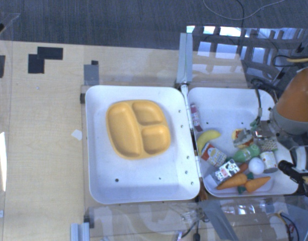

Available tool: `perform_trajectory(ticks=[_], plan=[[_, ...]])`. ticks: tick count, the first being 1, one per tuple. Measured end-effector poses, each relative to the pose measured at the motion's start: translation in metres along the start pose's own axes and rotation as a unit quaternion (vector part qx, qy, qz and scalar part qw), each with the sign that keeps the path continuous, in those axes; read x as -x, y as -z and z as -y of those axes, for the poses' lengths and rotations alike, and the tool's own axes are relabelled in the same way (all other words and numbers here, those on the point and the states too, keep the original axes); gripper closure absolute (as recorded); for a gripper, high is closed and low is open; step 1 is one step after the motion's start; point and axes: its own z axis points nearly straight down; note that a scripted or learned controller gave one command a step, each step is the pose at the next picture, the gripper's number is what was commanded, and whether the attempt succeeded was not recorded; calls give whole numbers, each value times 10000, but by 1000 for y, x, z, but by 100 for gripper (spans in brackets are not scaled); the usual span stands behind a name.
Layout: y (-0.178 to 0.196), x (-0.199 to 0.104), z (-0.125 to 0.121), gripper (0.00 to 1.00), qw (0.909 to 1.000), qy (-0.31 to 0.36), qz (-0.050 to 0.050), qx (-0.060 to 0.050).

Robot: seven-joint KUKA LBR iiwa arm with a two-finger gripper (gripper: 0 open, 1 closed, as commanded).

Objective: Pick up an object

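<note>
Camera view: gripper [258, 130] sat low among cluttered toys in right bin [229, 102]; grip state unclear, arm [294, 104] cropped.

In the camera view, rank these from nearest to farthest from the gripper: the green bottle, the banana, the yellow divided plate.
The gripper is over the right bin's right part.
1. Green bottle: just below-left of the gripper, same bin.
2. Banana: by that bin's left wall.
3. Yellow divided plate: in the left bin, farthest.
</note>
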Motion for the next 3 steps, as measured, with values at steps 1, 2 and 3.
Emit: perform_trajectory(ticks=[1, 2, 3], plan=[[14, 6, -1, 100, 10000, -16, 56, 38], [13, 1, -2, 0, 10000, 8, 20, 22], [1, 1, 20, 0, 9994, 354, -4, 11]])
